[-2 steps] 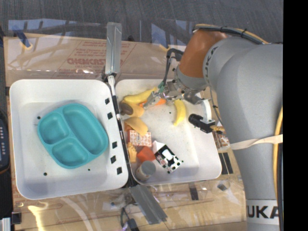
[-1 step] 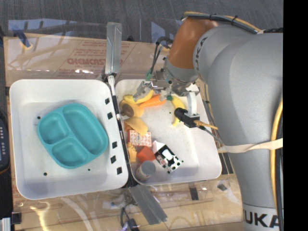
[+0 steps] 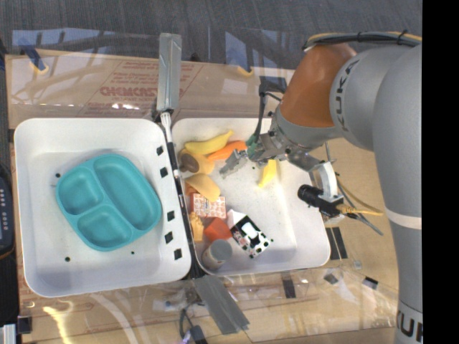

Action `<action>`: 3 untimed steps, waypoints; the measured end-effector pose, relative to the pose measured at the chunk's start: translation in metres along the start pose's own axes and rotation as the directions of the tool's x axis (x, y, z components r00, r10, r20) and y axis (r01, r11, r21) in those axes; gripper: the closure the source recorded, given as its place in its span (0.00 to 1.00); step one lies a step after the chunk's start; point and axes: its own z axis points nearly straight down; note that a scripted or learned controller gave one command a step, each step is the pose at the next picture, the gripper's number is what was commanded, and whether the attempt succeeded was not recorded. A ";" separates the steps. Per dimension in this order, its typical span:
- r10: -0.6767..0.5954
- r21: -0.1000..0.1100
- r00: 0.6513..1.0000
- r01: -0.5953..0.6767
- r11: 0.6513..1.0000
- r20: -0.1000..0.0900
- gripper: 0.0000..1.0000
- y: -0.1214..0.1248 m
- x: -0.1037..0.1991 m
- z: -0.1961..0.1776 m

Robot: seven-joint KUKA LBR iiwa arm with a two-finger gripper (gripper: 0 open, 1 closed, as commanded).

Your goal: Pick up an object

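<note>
The arm (image 3: 358, 92) reached in from the right over the right bin (image 3: 305, 246). Its gripper (image 3: 247, 155) hung over the far left part of that bin, just beside a banana (image 3: 206, 144) and a carrot (image 3: 228, 150); whether it was open or closed could not be told. A small yellow piece (image 3: 267, 173) lay just right of it. Nearer lay a patterned packet (image 3: 209, 206), an orange block (image 3: 216, 228), a black-and-white toy (image 3: 249, 236) and a grey cup (image 3: 217, 252). The left bin (image 3: 43, 264) held a teal divided plate (image 3: 107, 201).

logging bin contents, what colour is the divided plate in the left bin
Teal, plain with no pattern. The divided plate shows in the camera view.
</note>
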 end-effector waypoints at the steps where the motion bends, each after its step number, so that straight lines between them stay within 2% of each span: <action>1: -0.105 -0.005 0.994 0.105 0.994 0.002 0.00 -0.084 -0.028 0.080; 2: 0.170 0.002 0.985 -0.170 0.985 -0.002 0.00 -0.116 -0.018 0.078; 3: 0.164 0.000 0.986 -0.164 0.986 -0.002 1.00 -0.114 -0.018 0.067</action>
